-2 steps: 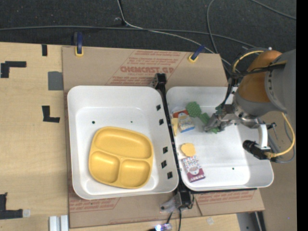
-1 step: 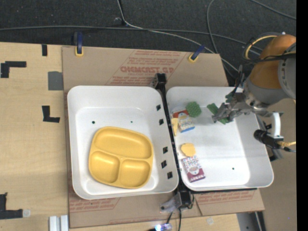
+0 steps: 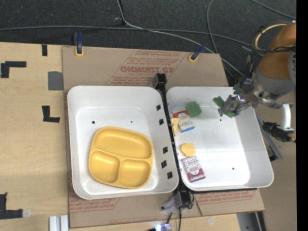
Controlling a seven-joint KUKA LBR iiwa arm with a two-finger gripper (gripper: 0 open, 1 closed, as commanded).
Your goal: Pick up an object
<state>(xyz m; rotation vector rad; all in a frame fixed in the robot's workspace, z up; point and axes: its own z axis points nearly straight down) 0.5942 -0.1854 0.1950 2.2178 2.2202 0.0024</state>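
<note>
End effector hovering at right bin upper-right edge; jaw state: can't tell, maybe something green there. Nearest obj is green item, lying left of it, w/ others lower-left along divider.

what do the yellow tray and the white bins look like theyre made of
Yellow tray: likely moulded plastic, smooth with a satin sheen, rounded compartment walls. White bins: probably thin formed plastic, glossy, with soft rolled rims; could be coated metal.
</note>
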